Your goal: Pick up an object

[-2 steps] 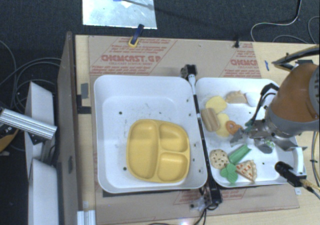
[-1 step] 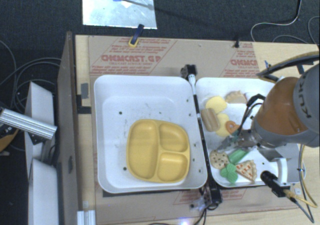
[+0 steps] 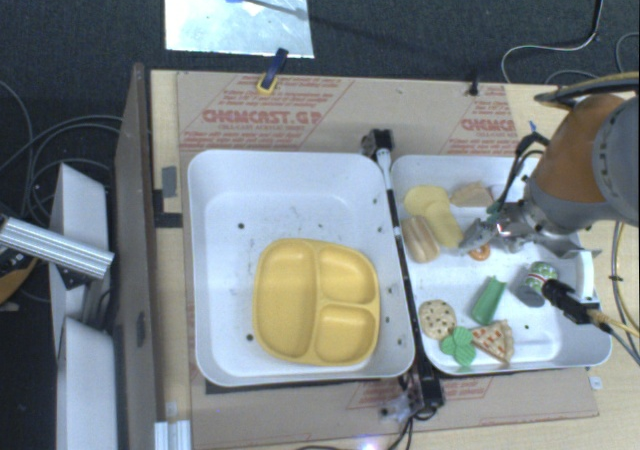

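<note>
Near edge of right bin point(image 3: 560, 363): pizza slice point(image 3: 493, 341), green leaf piece point(image 3: 461, 347) and round cracker point(image 3: 436, 317) lay together. Green stick point(image 3: 489, 299) sat just behind, long axis running near-to-far, tilted slightly right. Small can point(image 3: 537, 283) lay on its side toward the right wall. Gripper point(image 3: 487, 235) hung mid-bin over a small red item point(image 3: 480, 253), partly covered, hard to identify; whether the gripper was wide or narrow could not be told. Bread roll point(image 3: 420, 238), yellow block point(image 3: 436, 209) and pale piece point(image 3: 470, 195) filled the far-left corner. Left bin point(image 3: 230, 178) carried a yellow divided plate point(image 3: 316, 299).
</note>
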Motion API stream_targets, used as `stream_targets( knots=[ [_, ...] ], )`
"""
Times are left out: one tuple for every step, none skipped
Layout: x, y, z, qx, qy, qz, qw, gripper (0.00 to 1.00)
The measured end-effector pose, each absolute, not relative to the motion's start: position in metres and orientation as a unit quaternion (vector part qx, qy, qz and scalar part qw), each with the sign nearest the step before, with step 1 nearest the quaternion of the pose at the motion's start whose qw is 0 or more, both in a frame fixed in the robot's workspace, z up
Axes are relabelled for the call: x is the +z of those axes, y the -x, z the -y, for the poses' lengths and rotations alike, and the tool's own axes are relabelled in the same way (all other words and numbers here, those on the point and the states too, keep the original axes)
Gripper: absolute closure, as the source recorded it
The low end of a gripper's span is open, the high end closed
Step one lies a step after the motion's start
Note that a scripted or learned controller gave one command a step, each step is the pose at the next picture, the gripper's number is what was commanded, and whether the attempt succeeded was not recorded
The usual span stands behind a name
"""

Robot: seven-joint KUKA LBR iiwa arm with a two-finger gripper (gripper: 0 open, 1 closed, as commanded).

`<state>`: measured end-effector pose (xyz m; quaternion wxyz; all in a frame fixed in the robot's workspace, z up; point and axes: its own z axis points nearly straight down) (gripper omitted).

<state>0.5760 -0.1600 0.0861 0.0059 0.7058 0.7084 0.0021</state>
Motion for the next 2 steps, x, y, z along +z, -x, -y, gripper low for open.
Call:
stream_targets(
  knots=[
    [0.084,-0.516,0.153,-0.0008,-0.707,-0.707,-0.002,0.00],
    [0.095,-0.520,0.153,0.0014,-0.707,-0.708,0.001,1.00]
  ],
)
